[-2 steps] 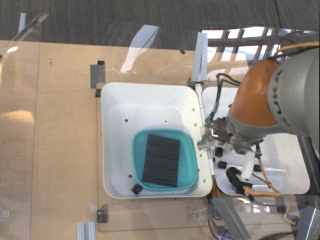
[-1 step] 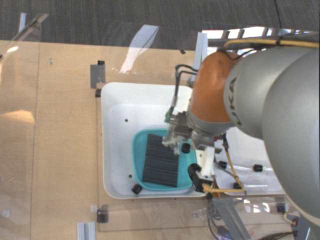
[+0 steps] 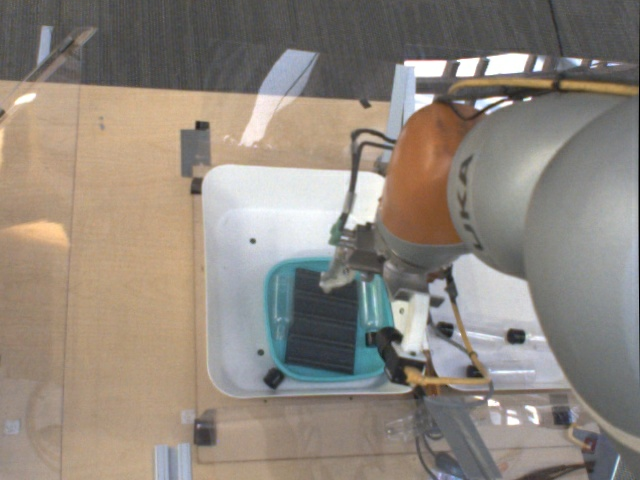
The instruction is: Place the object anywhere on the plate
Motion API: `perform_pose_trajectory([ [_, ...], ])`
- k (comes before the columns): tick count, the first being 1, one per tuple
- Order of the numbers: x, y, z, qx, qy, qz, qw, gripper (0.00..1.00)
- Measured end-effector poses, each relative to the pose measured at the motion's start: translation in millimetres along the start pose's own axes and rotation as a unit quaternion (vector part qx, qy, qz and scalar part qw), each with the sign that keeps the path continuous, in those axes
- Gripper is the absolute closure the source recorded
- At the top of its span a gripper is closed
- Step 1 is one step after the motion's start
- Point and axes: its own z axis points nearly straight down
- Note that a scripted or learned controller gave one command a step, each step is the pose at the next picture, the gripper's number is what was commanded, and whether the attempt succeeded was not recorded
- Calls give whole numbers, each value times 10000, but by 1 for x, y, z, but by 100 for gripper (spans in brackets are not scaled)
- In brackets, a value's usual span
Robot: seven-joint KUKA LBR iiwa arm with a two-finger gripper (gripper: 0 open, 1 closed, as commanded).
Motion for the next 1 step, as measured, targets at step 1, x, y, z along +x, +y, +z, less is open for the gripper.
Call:
perform_pose_trajectory([
  [1, -87, 41, -40, -20, -5, -859, 9963, 0],
])
